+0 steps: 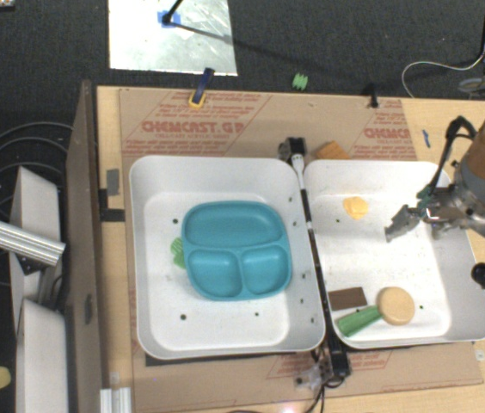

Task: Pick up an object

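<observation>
Tool [400,224] hangs over the right bin [475,317], grip unreadable to you; the small yellow piece [356,206] looks light and stiff, so pinch its edges.

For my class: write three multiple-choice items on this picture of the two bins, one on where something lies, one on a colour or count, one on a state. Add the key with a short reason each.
1. Where does the blue tray lie?
A. left bin
B. right bin
C. on the floor

2. What colour is the small disc near the right bin's far wall?
A. red
B. yellow
C. black

3. Where is the gripper?
A. over the right bin, touching no object
B. touching the tray
C. over the left bin

Key: 1 A, the tray fills the left bin. 2 B, it looks yellow. 3 A, it hangs apart from the disc and other items.
</observation>
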`<state>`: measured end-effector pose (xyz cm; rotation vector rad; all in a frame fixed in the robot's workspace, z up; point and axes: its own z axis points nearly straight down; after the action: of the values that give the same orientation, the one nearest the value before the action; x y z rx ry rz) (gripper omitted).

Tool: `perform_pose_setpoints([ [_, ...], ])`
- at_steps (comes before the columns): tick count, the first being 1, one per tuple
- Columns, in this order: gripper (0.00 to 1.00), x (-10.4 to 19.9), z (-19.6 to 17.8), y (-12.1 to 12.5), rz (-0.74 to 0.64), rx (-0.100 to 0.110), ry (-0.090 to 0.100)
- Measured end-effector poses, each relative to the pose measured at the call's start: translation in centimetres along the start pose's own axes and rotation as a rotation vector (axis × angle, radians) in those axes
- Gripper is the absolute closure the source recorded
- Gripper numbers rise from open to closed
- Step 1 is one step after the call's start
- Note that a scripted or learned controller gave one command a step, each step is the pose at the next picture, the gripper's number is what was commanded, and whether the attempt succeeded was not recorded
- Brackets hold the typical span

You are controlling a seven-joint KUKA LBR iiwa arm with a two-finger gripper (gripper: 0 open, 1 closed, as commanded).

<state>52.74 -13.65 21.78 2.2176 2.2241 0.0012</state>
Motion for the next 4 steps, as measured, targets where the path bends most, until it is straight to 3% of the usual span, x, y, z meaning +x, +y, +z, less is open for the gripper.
perform_pose_setpoints([
  [1, 0.0, 3.8, 13.9, 2.6, -0.004, -0.001, 0.001],
  [2, 0.0, 1.2, 13.2, 8.1, -0.003, -0.007, -0.002],
  [3, 0.0, 0.7, 13.2, 14.0, -0.004, -0.008, -0.002],
  [4, 0.0, 3.0, 13.3, 11.7, -0.003, 0.001, 0.0],
])
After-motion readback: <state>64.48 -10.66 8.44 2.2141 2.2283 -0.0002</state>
